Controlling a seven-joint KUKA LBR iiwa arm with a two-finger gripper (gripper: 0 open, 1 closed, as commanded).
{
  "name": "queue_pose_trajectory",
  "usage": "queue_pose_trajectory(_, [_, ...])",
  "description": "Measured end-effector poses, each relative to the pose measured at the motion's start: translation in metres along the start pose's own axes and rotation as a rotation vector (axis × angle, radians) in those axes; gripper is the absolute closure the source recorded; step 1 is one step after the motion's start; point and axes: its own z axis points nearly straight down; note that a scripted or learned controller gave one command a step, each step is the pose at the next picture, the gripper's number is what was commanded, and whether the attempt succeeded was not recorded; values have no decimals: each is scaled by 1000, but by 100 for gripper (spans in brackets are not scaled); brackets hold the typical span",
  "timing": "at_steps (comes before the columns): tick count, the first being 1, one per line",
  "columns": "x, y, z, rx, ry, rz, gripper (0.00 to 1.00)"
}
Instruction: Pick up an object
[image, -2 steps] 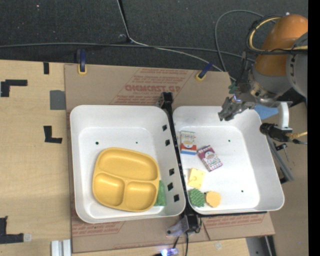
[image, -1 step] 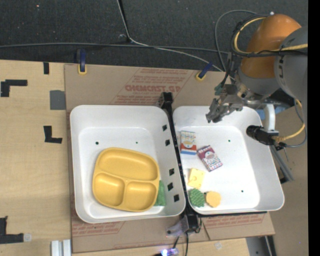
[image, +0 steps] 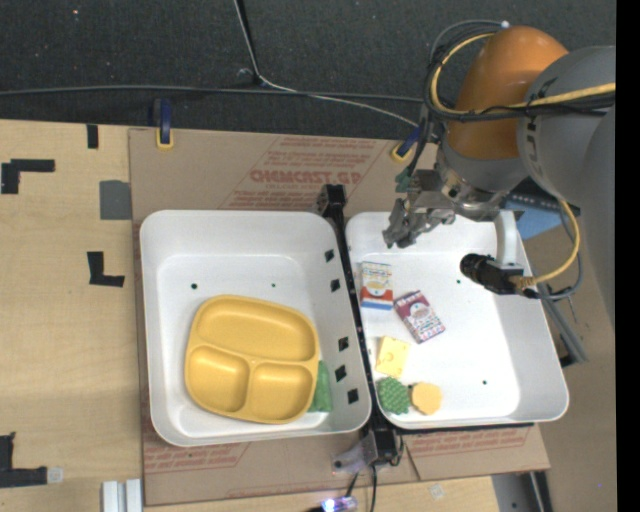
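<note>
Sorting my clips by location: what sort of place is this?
Probably a robotics lab test bench: a robot arm over two white bins on cardboard, loose cables, and small test items like a yellow tray.

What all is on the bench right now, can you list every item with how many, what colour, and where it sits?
shallow white plastic bins: two, white, side by side on the bench
yellow divided plastic plate: one, yellow, left bin
green object: one, green, left bin, at the plate's right edge
small white and red carton: one, right bin, left side
maroon packet: one, right bin, middle
pale yellow square piece: one, right bin, lower left
green textured piece: one, right bin, near corner
orange round piece: one, beside the green textured piece
end effector: one, grey, above right bin's far edge
</note>
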Motion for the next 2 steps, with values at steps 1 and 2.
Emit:
queue_pose_trajectory(1, [50, -13, 14, 2, -1, 1, 100])
queue_pose_trajectory(2, [96, -29, 6, 1, 0, 0, 100])
